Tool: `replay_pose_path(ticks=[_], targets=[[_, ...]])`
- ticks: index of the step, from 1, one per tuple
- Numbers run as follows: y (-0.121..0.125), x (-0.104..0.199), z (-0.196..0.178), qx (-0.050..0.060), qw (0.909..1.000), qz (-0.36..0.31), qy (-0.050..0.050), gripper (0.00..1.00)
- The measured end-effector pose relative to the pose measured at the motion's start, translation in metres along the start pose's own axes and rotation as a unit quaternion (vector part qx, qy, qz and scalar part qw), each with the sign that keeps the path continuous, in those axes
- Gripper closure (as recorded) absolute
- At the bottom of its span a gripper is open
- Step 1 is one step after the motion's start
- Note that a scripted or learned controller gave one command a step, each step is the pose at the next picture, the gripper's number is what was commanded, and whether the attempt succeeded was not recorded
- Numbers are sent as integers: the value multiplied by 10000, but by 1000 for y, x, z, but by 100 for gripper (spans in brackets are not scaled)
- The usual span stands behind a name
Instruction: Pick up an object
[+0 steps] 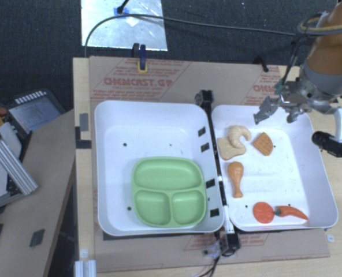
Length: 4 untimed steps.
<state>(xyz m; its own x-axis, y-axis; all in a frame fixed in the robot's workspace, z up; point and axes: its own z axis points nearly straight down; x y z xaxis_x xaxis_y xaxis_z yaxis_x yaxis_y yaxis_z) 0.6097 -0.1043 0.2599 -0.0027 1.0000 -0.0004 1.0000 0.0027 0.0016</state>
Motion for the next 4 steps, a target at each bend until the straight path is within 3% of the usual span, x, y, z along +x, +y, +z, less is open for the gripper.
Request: replay_pose_path(ticks=[3,4], targets=[[-7,-13,146,20,10000,9,5,0],[-6,-13,133,-11,10000,2,-3,100]])
